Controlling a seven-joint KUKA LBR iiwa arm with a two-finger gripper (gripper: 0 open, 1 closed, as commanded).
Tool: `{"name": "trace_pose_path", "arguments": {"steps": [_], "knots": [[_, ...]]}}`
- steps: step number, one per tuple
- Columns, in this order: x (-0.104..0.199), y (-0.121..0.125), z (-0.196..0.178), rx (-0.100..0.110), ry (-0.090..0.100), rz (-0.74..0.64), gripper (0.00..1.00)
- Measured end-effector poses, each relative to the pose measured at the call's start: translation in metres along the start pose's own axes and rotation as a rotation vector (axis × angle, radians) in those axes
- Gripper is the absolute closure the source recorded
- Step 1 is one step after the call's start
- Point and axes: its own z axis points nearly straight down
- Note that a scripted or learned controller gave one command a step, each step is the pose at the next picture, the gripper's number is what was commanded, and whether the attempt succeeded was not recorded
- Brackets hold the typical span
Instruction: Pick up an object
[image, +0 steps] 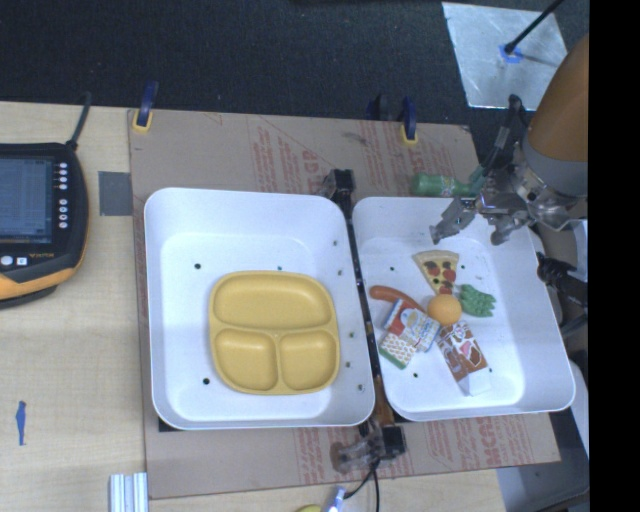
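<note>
With its fingers spread wide and holding nothing, the gripper (470, 216) hovers just above the pizza slice (439, 269), whose neighbours, orange ball (445, 309) and green toy (477, 299), crowd below it, so a descent may jostle them or close on nothing.

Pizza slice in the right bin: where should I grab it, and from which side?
Judging from the overhead view, the pizza slice lies flat, apart from the orange ball below it. Bring the end effector straight down and pinch across the two slanted edges near the wide crust end, where bare bin floor leaves finger room.
</note>
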Motion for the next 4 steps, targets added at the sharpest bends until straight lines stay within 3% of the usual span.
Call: {"name": "trace_pose_path", "arguments": {"steps": [1,2,3,4], "knots": [[-0.010,0.013,0.159,-0.002,-0.002,0.000,0.00],[-0.046,0.067,0.163,-0.003,0.000,0.001,0.00],[-0.083,0.044,0.164,0.000,0.001,0.002,0.00],[-0.034,0.067,0.163,-0.002,0.000,0.000,0.00]]}}
